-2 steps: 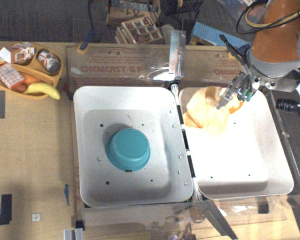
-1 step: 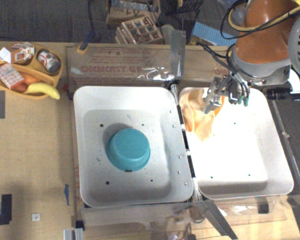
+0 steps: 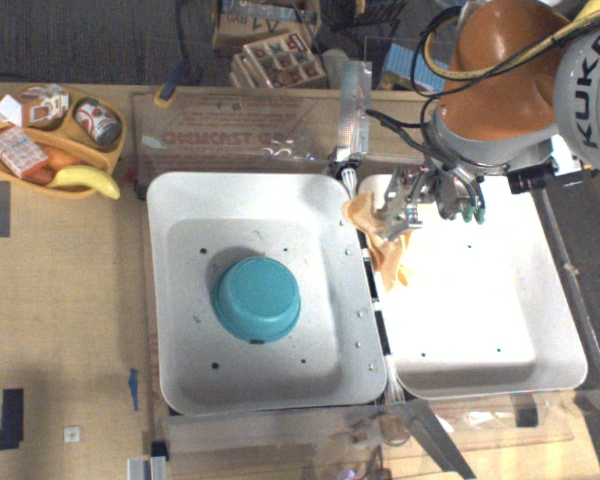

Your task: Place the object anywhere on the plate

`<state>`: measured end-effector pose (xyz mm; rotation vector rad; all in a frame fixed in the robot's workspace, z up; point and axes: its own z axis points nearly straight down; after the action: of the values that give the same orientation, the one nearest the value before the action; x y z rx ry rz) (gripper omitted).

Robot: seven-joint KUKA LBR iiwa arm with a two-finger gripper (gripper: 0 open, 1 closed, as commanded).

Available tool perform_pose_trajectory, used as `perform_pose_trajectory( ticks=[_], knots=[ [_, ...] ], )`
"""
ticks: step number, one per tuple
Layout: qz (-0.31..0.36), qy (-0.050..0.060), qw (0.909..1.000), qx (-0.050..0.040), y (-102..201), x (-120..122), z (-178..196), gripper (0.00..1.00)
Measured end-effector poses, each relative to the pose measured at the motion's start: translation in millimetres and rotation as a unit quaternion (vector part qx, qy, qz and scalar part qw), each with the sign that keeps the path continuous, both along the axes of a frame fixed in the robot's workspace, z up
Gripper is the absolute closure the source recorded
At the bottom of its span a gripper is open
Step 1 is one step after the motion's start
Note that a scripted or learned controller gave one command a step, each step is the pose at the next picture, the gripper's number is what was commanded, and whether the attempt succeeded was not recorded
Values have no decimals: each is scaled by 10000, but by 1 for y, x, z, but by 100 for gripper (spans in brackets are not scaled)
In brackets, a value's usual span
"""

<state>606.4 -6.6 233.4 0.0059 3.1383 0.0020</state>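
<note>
Camera view, 1 frame, looking down at a slant on 2 bins.

Hidden or unclear: the arm [image 3: 500, 68] enters from the right and its grey and orange body covers the upper right corner of the right bin [image 3: 480, 318]. The top of the arm is cut off by the frame edge. The tool [image 3: 405, 211] is a cluster of dark metal parts with small green marks; its finger ends overlap the object and I cannot tell whether they are spread or closed, nor whether anything sits between them. The object's shape is hard to read: a soft, crumpled orange-tan object [image 3: 380, 238], partly masked by the tool.

Object versus tool: the object lies at the upper left of the right bin, against the wall shared with the left bin [image 3: 180, 218]. Its upper part is directly under and beside the tool tip; its lower part trails down and left of the tool, along the bin wall. Contact between tool and object appears likely but is not resolvable.

Plate: the teal round plate [image 3: 258, 298] sits near the middle of the left bin, well apart from the object and the tool.

Desk [image 3: 60, 298]: a yellow tray of play food [image 3: 50, 143] at upper left.
</note>
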Motion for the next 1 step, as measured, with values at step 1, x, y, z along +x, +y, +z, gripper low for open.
perform_pose_trajectory(
  ticks=[1],
  knots=[
    [29,-21,10000,5,45,-2,6,100]
  ],
)
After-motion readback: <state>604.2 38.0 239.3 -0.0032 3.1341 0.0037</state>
